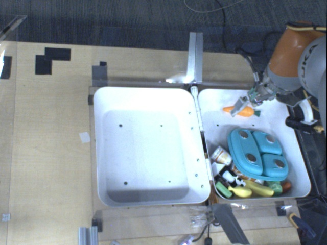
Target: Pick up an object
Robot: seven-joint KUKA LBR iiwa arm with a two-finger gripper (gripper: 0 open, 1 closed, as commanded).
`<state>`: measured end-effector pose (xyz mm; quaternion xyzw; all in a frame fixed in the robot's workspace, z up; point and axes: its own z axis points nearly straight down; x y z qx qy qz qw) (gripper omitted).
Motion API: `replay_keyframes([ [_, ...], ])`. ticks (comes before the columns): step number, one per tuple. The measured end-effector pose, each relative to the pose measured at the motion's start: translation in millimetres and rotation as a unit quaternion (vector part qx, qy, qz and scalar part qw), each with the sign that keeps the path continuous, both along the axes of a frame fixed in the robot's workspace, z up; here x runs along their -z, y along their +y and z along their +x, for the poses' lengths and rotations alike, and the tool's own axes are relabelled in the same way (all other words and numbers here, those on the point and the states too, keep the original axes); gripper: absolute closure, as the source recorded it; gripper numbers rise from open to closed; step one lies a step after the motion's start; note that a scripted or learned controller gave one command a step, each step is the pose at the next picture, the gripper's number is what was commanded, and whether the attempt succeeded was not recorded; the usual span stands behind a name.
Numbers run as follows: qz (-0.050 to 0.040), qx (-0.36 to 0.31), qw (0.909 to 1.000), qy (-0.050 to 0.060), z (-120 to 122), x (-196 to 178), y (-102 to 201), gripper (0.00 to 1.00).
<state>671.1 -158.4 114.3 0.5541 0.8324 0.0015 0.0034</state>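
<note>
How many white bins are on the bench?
2, side by side: the left bin, and the right bin holding the toys, where the gripper reaches in.

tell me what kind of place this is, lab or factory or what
Most likely a robotics lab set up for bin-picking trials: two white bins fixed to a bench, a robot arm reaching over small toys such as a carrot, and loose cable on carpet.

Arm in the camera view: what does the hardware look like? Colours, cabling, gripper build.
The arm has rounded grey segments with a wide orange band above the wrist. The wrist narrows to a small metallic grey gripper. A black cable with a white fitting runs along the arm's lower side. No markings are legible.
</note>
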Motion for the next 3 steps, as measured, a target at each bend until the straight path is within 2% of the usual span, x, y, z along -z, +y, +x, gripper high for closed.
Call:
replay_keyframes([
  [1, 0.0057, 0.071, 0.9974, 0.004, 1, 24, -35, 0.00],
  [2, 0.0005, 0.070, 0.9975, 0.002, 2, 15, -39, 1.00],
  [3, -0.0001, 0.068, 0.9977, 0.001, 3, 4, -38, 1.00],
])
